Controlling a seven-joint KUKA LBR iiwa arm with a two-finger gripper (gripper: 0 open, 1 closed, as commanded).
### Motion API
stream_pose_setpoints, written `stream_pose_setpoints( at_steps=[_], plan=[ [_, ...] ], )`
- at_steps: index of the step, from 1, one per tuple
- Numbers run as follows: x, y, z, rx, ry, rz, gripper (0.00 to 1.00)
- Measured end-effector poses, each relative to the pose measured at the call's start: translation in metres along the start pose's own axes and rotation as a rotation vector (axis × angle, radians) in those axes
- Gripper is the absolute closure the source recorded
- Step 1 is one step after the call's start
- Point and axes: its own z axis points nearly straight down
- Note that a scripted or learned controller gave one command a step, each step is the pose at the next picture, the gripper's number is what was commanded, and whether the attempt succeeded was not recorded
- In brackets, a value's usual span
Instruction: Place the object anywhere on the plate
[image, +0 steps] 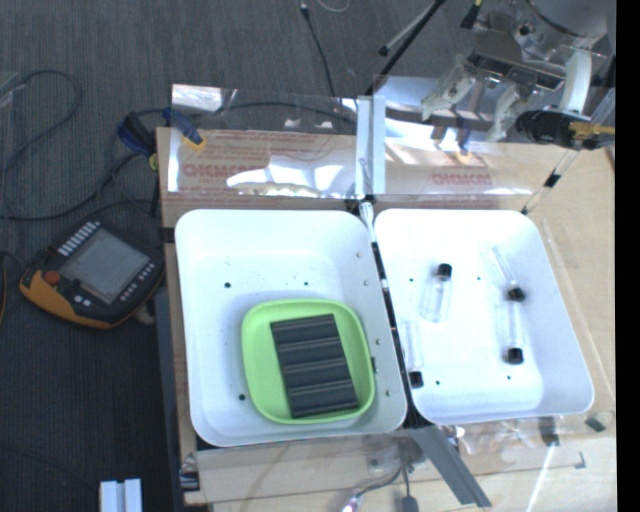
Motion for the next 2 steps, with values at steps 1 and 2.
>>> stream_pose_setpoints(
  at_steps=[1, 2],
  plan=[
    [0.0004, -0.0002, 0.0, 0.0, 0.001, 0.094, 0.0],
    [0.0093, -0.0028, 0.0004, 0.0, -0.002, -0.034, 0.0]
  ],
)
